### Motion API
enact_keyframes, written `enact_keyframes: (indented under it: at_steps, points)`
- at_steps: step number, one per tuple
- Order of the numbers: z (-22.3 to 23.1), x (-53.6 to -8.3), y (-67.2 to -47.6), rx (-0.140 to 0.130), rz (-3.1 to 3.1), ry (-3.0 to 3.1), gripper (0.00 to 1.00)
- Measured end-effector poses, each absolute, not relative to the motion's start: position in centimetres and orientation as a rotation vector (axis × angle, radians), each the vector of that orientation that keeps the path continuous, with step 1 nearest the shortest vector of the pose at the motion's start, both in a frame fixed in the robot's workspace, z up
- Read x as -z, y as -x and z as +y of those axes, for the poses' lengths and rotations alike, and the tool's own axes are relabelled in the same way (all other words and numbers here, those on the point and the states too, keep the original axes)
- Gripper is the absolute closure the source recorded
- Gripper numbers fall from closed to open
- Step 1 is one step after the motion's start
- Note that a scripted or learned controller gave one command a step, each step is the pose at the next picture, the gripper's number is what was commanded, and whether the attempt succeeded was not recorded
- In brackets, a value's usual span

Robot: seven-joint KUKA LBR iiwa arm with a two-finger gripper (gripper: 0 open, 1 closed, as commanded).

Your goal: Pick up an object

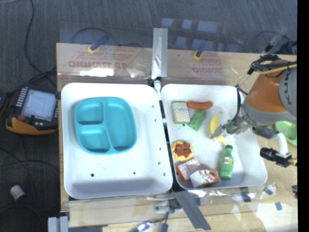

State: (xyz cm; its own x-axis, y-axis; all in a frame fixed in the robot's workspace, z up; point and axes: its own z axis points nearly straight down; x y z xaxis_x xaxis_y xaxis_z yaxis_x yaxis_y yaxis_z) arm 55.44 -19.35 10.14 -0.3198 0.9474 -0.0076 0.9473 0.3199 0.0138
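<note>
1. Yellow caught my eye first: the banana [214, 123] lay in the right bin [251, 175], just left of the gripper [226, 129].
2. The fingers looked slightly parted and held nothing.
3. I judged a good grasp meant centring over the banana, clear of the bottle [226, 162] nearby, then closing squarely across it.

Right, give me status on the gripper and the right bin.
Gripper low in right bin, nothing seen held. Yellow piece beside it, green bottle just below. Pizza and packets crowd the near corner.
</note>
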Motion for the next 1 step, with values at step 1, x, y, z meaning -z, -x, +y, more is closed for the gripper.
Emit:
enact_keyframes:
  at_steps: [1]
  points:
    - [-14.18,-19.06,-56.58,0.000,2.625,-1.727,1.00]
